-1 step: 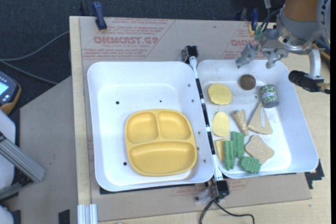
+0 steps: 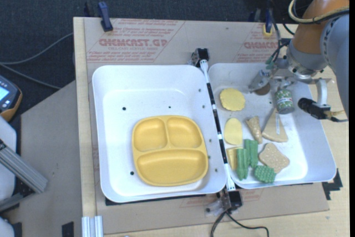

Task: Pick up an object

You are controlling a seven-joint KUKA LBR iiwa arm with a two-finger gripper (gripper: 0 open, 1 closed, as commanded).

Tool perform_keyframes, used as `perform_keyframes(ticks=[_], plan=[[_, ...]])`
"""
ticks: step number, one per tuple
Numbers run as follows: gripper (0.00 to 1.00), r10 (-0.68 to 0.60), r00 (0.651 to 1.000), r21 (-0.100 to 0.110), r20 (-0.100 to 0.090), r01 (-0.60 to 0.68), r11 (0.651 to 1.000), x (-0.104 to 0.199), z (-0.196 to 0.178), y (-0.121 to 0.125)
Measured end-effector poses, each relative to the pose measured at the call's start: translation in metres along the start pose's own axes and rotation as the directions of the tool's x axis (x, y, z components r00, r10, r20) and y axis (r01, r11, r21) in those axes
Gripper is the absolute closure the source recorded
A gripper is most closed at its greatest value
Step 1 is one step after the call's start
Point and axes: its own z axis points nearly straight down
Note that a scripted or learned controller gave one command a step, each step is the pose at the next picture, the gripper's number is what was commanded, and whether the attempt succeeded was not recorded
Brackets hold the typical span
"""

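Note:
My gripper [image 2: 281, 95] hangs over the back of the right bin [image 2: 319, 166], below the grey wrist and its orange band. It sits just right of a round yellow piece [image 2: 232, 99] and above a pale triangular slice [image 2: 275, 130]. More toy food lies toward the front: a yellow oval [image 2: 233, 131], a beige stick [image 2: 254, 128], a tan bread slice [image 2: 274, 157], green stalks [image 2: 250, 152] and a bumpy green piece [image 2: 265, 174]. I see nothing lifted off the bin floor.
The left bin [image 2: 111, 91] holds a yellow divided plate [image 2: 169, 150]. A black clip [image 2: 201, 55] joins the two bins at the back. A black part of the arm [image 2: 313, 108] juts over the right bin's right side.

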Motion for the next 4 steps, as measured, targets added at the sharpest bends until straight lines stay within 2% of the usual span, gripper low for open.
perform_keyframes(ticks=[1,2,3,4], plan=[[0.0,0.0,1.0,-0.001,-0.001,0.0,1.0,-0.013,0.001,-0.067],[0.0,-0.005,1.0,-0.003,-0.003,0.005,1.0,0.043,0.001,-0.131],[0.0,-0.003,1.0,-0.018,0.007,0.004,1.0,-0.016,-0.031,-0.06],[0.0,-0.01,1.0,-0.014,0.001,0.01,1.0,0.028,-0.006,0.0]])
